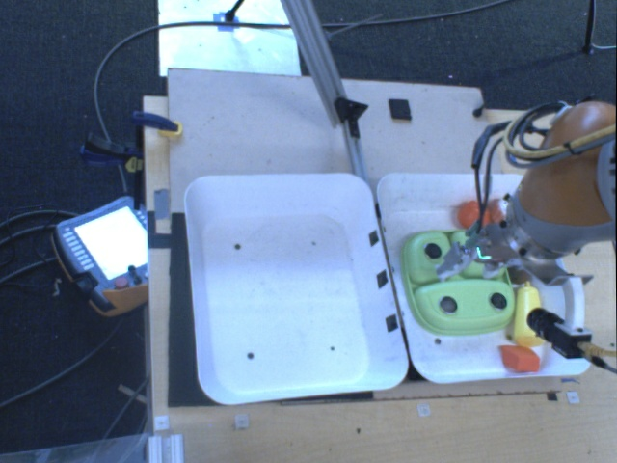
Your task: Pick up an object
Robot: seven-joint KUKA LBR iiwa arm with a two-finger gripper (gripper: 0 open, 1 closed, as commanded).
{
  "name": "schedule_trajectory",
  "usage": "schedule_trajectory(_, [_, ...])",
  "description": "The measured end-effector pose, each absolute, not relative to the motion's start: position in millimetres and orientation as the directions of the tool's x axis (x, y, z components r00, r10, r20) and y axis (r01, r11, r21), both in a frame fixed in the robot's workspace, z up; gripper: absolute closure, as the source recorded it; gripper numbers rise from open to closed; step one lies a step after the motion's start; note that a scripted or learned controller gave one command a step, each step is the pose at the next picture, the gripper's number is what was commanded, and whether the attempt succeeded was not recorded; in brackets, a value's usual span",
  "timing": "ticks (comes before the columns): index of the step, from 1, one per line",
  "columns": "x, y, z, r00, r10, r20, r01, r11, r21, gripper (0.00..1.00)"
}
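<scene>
Right bin (405, 196) held a glossy light-green moulded plastic piece (463, 302), rounded lobes with dark round holes. Beside it, a smooth yellow object (526, 314), plus orange bits at the far (469, 212) and near (521, 358) corners. Left bin (280, 186) was shallow, white, rounded corners. Tool (461, 257) sat down on the green piece's upper lobe; whether it was released or clenched, cannot tell. Counter (251, 123) was pale board.

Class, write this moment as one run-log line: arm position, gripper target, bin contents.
arm: over right bin | gripper: on green tray, grasp unconfirmed | nearby: yellow object, orange pieces | left bin: no items seen
</scene>
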State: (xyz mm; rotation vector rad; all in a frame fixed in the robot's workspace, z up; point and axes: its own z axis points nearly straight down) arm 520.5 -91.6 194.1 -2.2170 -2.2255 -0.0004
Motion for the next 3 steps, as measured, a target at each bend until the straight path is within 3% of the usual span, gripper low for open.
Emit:
schedule_trajectory(1, [520.9, -92, 195, -0.004, 1.000, 0.000, 1.000, 0.004, 0.002, 0.00])
schedule_trajectory(2, [511.8, -87, 145, -0.001, 1.000, 0.001, 1.000, 0.001, -0.003, 0.00])
schedule_trajectory(3, [517.4, -85, 105, 0.000, 1.000, -0.004, 1.000, 0.000, 0.018, 0.00])
